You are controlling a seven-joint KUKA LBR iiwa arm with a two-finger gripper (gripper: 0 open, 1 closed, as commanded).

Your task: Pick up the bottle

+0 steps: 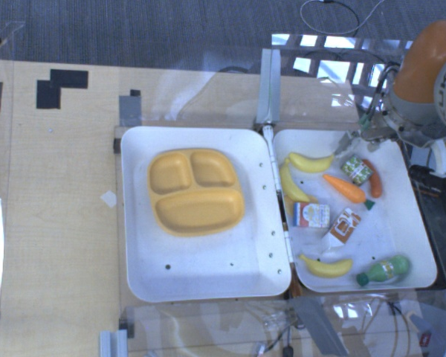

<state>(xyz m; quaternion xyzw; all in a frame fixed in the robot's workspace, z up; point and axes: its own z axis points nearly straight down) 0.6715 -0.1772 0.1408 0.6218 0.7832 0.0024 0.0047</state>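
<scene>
Green bottle point(384, 270) lies in the right bin point(424, 251) at 5 o'clock.
Jaws point(349, 143) hover at the bin's 12 o'clock edge; their state is unclear.

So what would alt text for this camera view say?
A green bottle lies at the right bin's near corner, among bananas, a carrot and small cartons. The robot arm hangs over that bin's far edge; the left bin holds a yellow divided tray.

We can read no text: the printing on the small carton point(311, 215) and the brown packet point(344, 226) is too blurred.
</scene>
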